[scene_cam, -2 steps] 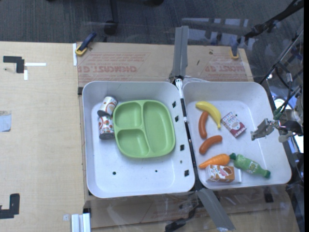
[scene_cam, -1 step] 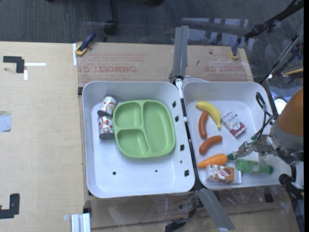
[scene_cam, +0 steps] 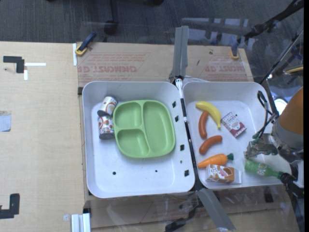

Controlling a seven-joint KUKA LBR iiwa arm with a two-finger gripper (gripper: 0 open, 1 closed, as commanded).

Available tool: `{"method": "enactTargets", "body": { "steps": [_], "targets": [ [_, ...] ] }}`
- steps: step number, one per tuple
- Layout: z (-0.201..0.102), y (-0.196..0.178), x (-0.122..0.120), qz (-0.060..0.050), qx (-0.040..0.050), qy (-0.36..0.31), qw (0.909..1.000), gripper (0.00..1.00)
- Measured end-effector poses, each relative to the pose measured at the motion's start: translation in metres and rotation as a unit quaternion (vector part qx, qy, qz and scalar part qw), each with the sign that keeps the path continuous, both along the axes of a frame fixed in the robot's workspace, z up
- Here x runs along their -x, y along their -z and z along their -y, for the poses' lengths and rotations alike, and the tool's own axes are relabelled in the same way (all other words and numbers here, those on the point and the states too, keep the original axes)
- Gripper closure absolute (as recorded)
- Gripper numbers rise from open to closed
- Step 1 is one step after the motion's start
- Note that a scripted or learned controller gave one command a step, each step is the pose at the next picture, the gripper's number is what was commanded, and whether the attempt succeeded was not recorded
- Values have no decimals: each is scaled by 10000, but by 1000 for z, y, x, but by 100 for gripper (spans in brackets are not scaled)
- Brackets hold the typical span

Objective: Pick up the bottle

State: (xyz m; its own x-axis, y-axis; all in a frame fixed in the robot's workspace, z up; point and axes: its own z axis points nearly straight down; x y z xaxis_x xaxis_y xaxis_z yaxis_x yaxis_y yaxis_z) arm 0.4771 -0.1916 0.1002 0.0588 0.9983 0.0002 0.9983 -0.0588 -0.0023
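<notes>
Approaching the grasp, by my read: claw (scene_cam: 258, 149) hovers just above the green bottle (scene_cam: 263, 169), which lies on its side at the near right edge of the right bin (scene_cam: 218, 94), right of the carrot (scene_cam: 215, 160). Can't tell claw state. Next I need it centred over the bottle body, then descend.

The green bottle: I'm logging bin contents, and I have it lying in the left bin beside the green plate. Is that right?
Not quite. The camera view shows the green bottle lying in the right bin, at its near right corner, by the tool. The green plate sits in the left bin.
</notes>
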Motion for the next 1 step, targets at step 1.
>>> {"method": "enactTargets", "body": {
  "steps": [1],
  "targets": [
    [0,0,0,-2,-1,-1,10000,0]
  ]
}}
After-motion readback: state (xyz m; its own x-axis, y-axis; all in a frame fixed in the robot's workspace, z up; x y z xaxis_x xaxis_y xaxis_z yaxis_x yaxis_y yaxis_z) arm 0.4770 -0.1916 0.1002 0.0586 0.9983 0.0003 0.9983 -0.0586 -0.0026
